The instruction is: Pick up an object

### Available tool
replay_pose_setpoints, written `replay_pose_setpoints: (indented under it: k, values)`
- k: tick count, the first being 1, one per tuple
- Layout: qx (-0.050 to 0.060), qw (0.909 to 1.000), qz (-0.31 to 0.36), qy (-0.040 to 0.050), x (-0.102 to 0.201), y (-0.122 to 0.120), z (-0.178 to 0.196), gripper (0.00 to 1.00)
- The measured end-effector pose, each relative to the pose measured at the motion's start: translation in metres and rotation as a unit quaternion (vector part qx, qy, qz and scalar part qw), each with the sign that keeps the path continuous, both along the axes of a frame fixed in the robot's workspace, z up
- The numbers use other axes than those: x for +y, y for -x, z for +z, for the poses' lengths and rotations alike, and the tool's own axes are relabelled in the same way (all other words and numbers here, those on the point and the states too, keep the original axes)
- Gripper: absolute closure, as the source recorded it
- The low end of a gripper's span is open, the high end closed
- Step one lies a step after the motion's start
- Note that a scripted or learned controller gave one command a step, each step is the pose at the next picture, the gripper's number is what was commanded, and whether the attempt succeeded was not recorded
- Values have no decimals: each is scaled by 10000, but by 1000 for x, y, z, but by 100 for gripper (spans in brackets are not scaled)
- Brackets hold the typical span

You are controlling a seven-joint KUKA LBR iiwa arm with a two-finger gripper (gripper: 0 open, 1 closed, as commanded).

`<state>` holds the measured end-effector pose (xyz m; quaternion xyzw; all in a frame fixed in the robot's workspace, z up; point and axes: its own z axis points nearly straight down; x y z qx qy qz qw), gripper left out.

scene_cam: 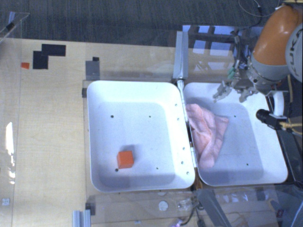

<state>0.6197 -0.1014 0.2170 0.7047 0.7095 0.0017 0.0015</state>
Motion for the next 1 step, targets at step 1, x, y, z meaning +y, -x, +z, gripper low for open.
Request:
replay_pose_setpoints:
  k: [1]
  values:
    - [5, 9997, -243, 2, -26, 5, -109, 0]
